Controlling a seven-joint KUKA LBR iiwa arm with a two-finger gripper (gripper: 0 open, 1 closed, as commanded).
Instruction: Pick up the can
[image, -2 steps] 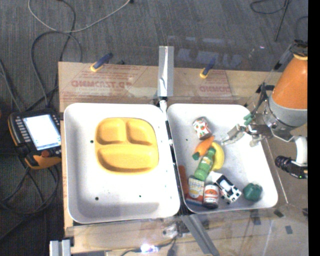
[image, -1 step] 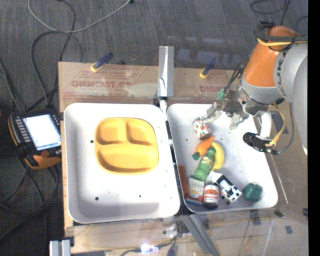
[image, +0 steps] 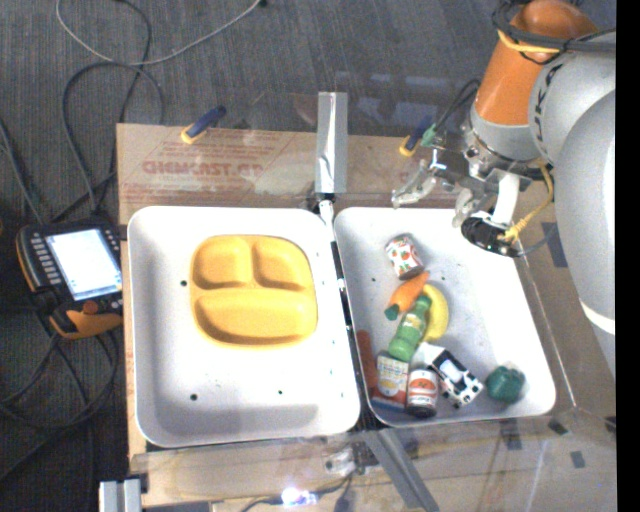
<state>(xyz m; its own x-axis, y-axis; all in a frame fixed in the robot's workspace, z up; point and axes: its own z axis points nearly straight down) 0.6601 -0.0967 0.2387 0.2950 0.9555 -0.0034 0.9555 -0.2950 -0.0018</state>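
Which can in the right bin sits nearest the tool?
The red-and-white can at the bin's top, alone. The other two cans stand together at the bottom edge.

From my screen, the grey arm with its orange band (image: 520, 60) runs off the top and right edges. I cannot read the small red-and-white printed can (image: 403, 255), below-left of the gripper's fingers (image: 432, 180).

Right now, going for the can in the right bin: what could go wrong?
1. The can lies tilted near the carrot; a grab may roll it or catch the carrot.
2. A similar small jar stands at the front edge, so the wrong thing could be picked.
3. The gripper hangs over the bin's back rim and could clip it descending.
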